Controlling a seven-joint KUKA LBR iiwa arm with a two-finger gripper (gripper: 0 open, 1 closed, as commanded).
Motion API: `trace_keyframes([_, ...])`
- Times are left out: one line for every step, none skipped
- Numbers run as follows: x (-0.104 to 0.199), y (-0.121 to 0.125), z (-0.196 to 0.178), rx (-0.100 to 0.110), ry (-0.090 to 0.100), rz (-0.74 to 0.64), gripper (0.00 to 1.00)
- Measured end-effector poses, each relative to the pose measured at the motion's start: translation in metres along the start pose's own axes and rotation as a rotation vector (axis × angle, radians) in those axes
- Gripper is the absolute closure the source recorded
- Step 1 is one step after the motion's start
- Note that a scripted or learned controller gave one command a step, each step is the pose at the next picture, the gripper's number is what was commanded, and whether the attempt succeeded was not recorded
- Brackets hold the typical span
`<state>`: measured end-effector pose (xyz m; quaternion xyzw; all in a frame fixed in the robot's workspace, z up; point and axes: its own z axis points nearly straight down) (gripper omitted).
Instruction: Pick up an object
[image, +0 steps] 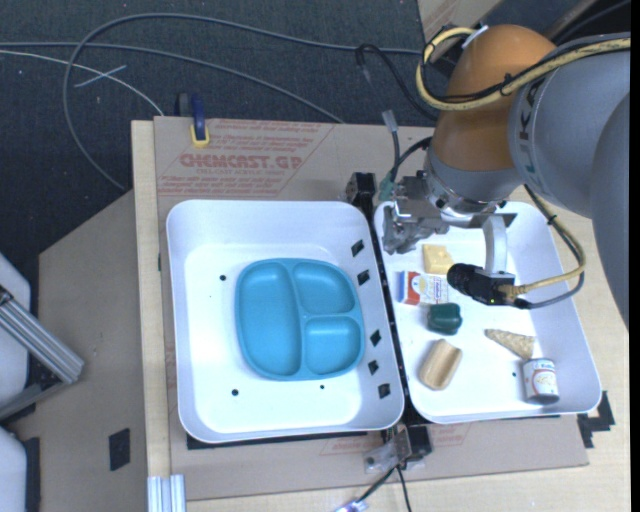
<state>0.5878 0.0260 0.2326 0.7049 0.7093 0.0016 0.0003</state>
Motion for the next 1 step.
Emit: trace_keyframes([0.0535,0.0093,-0.0077,0.000,0.000,0.000,1.00])
